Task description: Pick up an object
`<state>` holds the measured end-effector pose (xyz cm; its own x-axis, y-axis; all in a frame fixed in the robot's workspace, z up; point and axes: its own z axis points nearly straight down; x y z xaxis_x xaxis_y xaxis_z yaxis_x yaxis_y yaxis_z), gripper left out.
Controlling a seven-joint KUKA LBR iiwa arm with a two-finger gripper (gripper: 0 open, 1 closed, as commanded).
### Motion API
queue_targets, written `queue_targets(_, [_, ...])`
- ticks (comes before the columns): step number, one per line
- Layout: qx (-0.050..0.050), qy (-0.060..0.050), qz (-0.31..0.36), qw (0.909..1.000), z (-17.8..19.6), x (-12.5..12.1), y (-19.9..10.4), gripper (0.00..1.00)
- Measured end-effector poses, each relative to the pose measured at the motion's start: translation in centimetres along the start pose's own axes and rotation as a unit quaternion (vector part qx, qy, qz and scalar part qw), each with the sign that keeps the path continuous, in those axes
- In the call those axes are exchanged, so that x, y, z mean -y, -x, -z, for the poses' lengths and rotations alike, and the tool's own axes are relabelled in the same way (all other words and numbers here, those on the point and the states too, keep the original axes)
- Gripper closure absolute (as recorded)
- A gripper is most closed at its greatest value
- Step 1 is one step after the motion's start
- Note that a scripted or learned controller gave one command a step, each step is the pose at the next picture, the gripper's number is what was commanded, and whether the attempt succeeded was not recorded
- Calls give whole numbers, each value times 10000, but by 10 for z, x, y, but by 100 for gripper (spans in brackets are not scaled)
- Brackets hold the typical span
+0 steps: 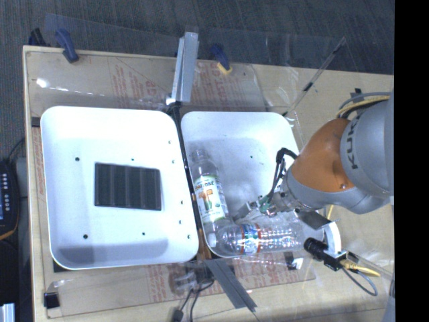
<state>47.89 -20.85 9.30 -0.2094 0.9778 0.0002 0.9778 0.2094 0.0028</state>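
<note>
Two clear plastic bottles lie in the right bin [234, 129]. One bottle with an orange and green label [208, 193] lies along the bin's left wall, cap toward the back. The other bottle, with a blue and red label [260, 237], lies along the front wall. My gripper [267, 206] is down in the bin's front right part, just above the second bottle's upper side. The wrist hides its tips, and I cannot see anything held between them.
The left bin [60, 133] holds a flat dark ribbed rectangle [127, 186] in its middle. A metal bar [184, 66] stands at the back between the bins. Blue clamps [67, 45] grip the bench's back edge.
</note>
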Motion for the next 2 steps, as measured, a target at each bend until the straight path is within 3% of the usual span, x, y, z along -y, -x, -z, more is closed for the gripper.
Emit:
queue_targets(1, [2,8,24,10000,10,-1,0,100])
queue_targets(2, [3,8,24,10000,10,-1,0,0])
